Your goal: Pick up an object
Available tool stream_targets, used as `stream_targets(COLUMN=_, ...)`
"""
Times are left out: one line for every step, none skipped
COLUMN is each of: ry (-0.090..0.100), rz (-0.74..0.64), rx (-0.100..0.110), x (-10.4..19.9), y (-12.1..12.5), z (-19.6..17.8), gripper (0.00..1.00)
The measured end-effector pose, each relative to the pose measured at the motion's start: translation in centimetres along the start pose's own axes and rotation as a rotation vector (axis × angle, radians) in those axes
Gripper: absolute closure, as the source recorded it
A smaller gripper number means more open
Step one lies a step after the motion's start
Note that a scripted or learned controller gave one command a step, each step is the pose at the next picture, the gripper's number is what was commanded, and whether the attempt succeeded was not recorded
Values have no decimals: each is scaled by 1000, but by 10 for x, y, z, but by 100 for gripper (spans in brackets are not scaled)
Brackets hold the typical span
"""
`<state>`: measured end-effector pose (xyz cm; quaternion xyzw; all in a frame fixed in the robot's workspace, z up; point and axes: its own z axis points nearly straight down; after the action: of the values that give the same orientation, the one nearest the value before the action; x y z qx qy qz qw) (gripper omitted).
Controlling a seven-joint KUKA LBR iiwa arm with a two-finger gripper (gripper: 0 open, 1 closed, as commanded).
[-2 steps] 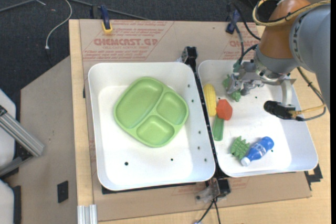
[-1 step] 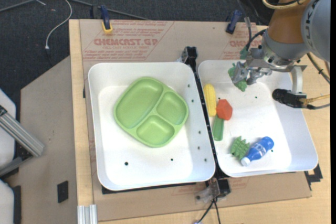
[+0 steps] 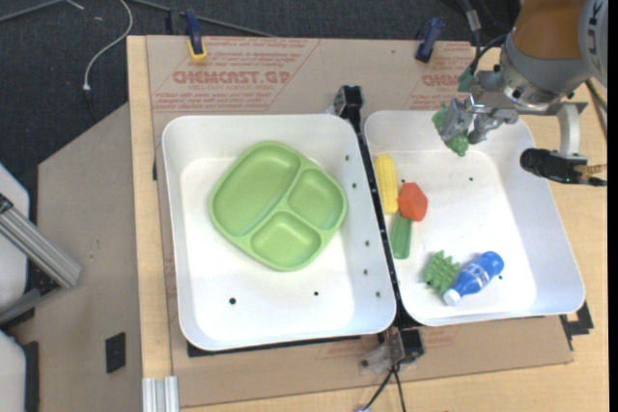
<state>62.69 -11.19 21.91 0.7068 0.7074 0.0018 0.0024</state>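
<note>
My gripper (image 3: 465, 123) hangs over the back edge of the right bin (image 3: 541, 207), with the grey and orange arm coming in from the upper right. Its fingers are shut on a small green toy (image 3: 453, 134), which hangs clear of the bin floor. Below, in the right bin, a yellow corn cob (image 3: 386, 180) lies along the left wall. Beside it sit a red pepper (image 3: 412, 201) and a dark green cucumber (image 3: 401, 235). Near the front lie a green spiky toy (image 3: 439, 270) and a blue bottle (image 3: 477, 275), touching each other.
The left bin (image 3: 193, 294) holds a light green divided plate (image 3: 278, 205). A black clamp (image 3: 349, 98) sits between the bins at the back. A black part (image 3: 550, 165) juts in over the right bin's right rim. Both bins rest on cardboard (image 3: 280, 63).
</note>
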Motion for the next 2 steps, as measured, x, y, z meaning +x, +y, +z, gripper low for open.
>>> stream_targets(ry=-1, rz=0, rx=-2, x=-8, y=0, z=-62, gripper=100)
stream_targets(ry=3, rz=-3, rx=10, x=32, y=-16, z=-47, gripper=100)
